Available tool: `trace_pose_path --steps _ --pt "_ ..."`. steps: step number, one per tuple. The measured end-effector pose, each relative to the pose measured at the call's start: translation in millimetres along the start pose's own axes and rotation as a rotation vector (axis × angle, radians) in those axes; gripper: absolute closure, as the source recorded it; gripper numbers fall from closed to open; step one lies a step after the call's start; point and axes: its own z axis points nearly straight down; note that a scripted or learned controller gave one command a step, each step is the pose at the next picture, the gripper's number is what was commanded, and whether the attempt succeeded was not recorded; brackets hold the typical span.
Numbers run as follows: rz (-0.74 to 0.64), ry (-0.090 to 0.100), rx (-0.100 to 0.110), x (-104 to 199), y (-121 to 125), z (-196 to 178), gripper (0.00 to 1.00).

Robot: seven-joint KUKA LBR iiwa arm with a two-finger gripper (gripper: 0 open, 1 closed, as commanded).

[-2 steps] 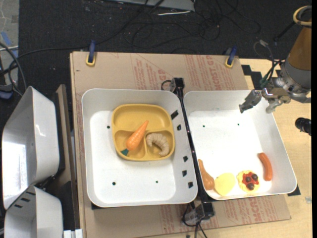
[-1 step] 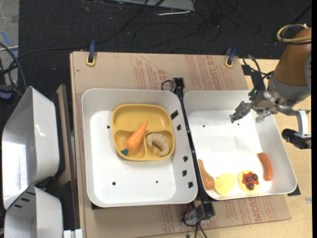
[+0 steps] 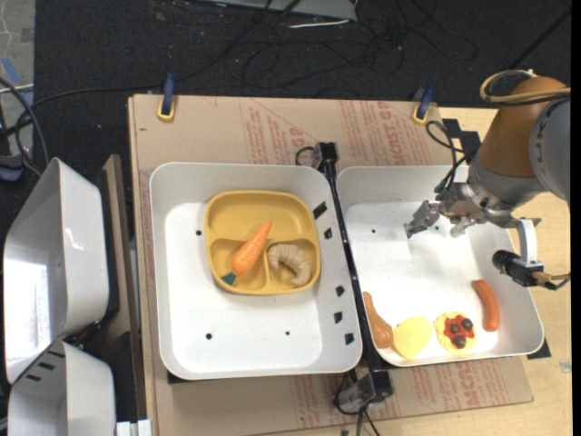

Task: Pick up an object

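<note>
My gripper (image 3: pixel 441 222) hovers over the upper middle of the right bin (image 3: pixel 390 193), fingers spread open with nothing between them. Along that bin's front edge lie a brown drumstick-shaped piece (image 3: pixel 377 321), a pale yellow round piece (image 3: pixel 411 336) and a small yellow piece with red topping (image 3: pixel 456 330). A red-orange sausage (image 3: pixel 489 304) lies at the front right. All of them are well below the gripper in the view. In the left bin (image 3: pixel 182 334), a yellow divided plate (image 3: pixel 227 209) holds an orange carrot (image 3: pixel 251 248) and a beige curled shrimp-like piece (image 3: pixel 292 262).
The divider (image 3: pixel 338 243) between the bins runs just left of the drumstick piece. The grey arm with its orange band (image 3: pixel 517 143) comes in from the upper right. Cables (image 3: pixel 522 271) hang over the right bin's right edge. White containers (image 3: pixel 50 271) stand at the far left.
</note>
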Motion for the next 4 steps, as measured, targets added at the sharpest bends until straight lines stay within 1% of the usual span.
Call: trace_pose_path --steps 1,2,3,4 --pt "0.000 -0.002 -0.006 0 1 -14 1.00" --pt "0.000 -0.002 -0.009 4 3 -58 1.00" --pt "0.001 -0.003 -0.009 4 -3 -105 1.00" --pt "0.000 -0.003 -0.010 5 -5 -149 1.00"
